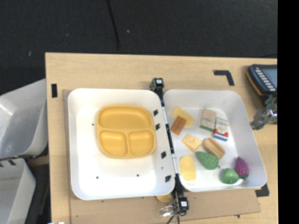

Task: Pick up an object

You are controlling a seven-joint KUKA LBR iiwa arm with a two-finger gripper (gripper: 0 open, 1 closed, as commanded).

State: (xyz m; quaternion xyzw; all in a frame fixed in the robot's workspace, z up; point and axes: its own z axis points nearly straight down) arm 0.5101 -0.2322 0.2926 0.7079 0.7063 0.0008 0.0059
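Observation:
The right bin [243, 106] holds several toy foods: a yellow cheese wedge [183, 115], a brown cracker [178, 125], a small green-and-white carton [208, 119], a red-white-blue carton [221, 129], a yellow cheese slab [191, 142], a tan bread roll [213, 148], a green leafy vegetable [207, 160], a pale yellow oblong [188, 168], a green apple [229, 176] and purple grapes [241, 167]. My gripper [264, 116] shows as a grey metal piece at the view's right edge, just outside the right bin's rim and away from every object.
The left bin [79, 171] holds a yellow divided plate [126, 130]. A dark handheld device [262, 78] lies on the bench at the far right. Black clips run along the seam between the bins [164, 139].

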